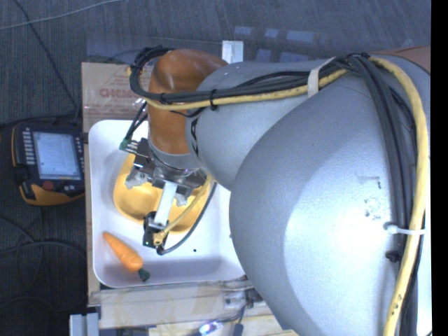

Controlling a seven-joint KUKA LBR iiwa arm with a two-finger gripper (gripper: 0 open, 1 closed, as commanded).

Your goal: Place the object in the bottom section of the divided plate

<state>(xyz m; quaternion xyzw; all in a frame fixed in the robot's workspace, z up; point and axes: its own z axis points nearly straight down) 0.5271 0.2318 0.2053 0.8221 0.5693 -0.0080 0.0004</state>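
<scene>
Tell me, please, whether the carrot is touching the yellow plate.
Apart. The camera view shows a strip of white bin floor between the carrot and the yellow plate.

Your arm (315,187) is a broad, smooth pale-grey shell, bulking largest toward three o'clock. A glossy orange band (171,96) wraps it toward ten o'clock, just above the grey metal tool (168,179). A yellow cable (414,152) and black cables (383,117) run over the shell, cinched by a white tie (404,229).

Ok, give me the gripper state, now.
Gripper: cannot be told. It hangs over the yellow plate; the carrot lies apart in the white bin.
</scene>
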